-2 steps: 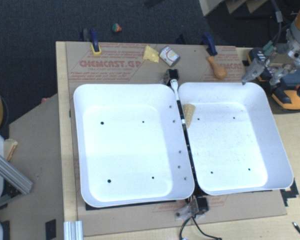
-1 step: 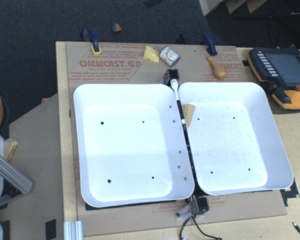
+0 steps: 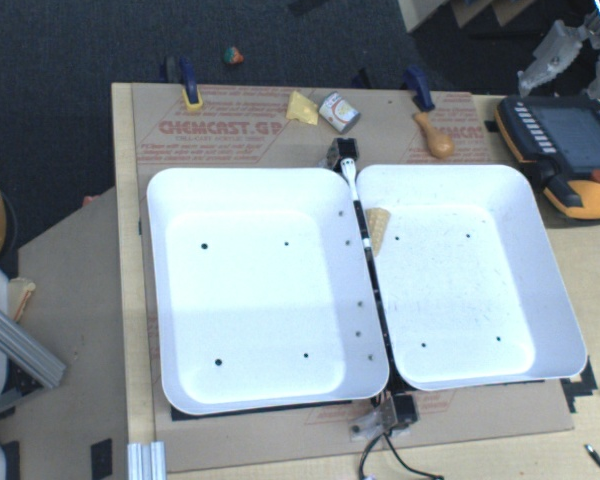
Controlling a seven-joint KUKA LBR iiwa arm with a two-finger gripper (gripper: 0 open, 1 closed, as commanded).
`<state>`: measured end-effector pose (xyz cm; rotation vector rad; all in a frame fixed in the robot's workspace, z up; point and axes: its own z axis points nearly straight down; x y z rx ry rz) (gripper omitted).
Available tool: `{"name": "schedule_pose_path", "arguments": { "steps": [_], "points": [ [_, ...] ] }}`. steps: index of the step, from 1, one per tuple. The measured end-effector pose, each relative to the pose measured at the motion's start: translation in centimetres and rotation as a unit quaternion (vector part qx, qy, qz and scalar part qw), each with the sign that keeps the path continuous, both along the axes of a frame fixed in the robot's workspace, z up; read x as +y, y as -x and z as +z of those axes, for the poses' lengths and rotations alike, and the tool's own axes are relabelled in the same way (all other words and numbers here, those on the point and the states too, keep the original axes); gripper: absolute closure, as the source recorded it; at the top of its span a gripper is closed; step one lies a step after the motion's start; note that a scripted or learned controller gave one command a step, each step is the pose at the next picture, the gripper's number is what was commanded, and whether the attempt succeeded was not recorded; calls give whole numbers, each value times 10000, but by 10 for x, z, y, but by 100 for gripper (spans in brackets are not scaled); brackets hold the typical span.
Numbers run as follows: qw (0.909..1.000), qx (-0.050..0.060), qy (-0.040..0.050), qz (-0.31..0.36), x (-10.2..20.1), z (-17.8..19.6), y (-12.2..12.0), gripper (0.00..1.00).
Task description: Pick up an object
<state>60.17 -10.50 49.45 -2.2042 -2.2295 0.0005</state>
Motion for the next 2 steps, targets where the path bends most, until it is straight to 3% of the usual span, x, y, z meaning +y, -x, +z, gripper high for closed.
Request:
{"name": "schedule_pose_path", "arguments": {
  "steps": [1,2],
  "points": [
    [10000,13,7,-12,77,-84,-67,0],
    [9999,-114,46,-78,27,50,-64,0]
  ]
}}
